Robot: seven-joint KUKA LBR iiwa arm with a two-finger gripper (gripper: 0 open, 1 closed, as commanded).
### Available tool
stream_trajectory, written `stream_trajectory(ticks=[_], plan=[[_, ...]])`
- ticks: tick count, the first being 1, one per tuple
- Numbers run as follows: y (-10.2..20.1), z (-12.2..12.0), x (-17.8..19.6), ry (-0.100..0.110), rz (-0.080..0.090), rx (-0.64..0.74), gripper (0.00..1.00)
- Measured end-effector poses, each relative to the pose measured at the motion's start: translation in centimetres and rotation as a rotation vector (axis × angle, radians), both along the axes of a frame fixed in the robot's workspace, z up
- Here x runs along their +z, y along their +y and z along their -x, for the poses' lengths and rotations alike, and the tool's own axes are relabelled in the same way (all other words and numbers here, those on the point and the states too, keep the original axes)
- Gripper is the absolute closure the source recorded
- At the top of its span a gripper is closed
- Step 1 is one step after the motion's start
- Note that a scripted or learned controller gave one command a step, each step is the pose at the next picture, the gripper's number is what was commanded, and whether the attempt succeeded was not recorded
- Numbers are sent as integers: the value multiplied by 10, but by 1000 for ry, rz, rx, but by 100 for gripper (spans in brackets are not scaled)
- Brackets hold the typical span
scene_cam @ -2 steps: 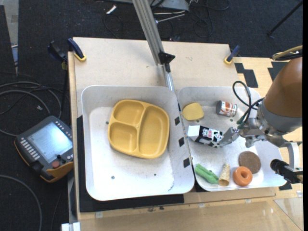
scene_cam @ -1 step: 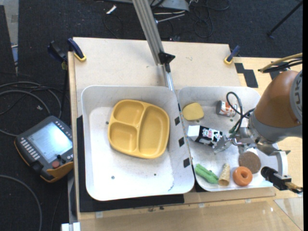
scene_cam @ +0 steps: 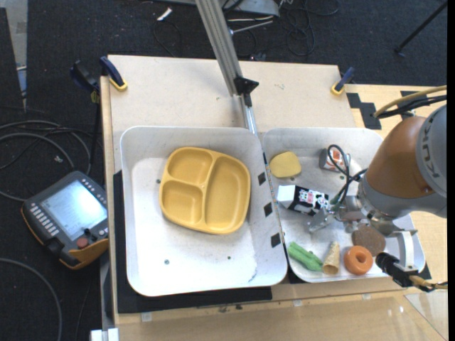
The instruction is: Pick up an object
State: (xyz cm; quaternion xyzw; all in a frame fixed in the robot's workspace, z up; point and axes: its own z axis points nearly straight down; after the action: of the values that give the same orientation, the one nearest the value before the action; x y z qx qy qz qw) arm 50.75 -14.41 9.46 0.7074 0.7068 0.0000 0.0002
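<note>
While the grey arm [scene_cam: 409, 169] with its orange band reaches in from the right of the camera view, its gripper [scene_cam: 328, 215] hangs low over the right bin [scene_cam: 370, 139], among the small things lying there. Whether its fingers are spread or pressed together cannot be told from this slant, and nothing can be seen pinched between them.

Just left of the gripper, almost touching it, lies a small white and black box [scene_cam: 301, 197]. Up and to the left of the gripper rests a flat yellow piece [scene_cam: 285, 165] shaped like a chip. Above the gripper, near the far wall of the bin, sits a small red and white item [scene_cam: 333, 158] with a dark loop on it; what it is cannot be made out.

Below the gripper, toward the near rim, stands a row of three things: a green pod-like toy [scene_cam: 305, 256] to the lower left, a tan cone [scene_cam: 332, 258] just beside it and straight below the gripper, and an orange ring [scene_cam: 359, 260] like a doughnut to the lower right. A brown round piece [scene_cam: 369, 239] lies just above the ring, partly under the wrist.

Well to the left of the gripper, in the left bin [scene_cam: 142, 261], a yellow divided plate [scene_cam: 205, 189] with three compartments lies flat.
</note>
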Motion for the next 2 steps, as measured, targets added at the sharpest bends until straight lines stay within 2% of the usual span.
stream_trajectory(ticks=[1,2], plan=[[0,-1,12,-3,0,1,100],[2,-9,57,-4,1,4,100]])
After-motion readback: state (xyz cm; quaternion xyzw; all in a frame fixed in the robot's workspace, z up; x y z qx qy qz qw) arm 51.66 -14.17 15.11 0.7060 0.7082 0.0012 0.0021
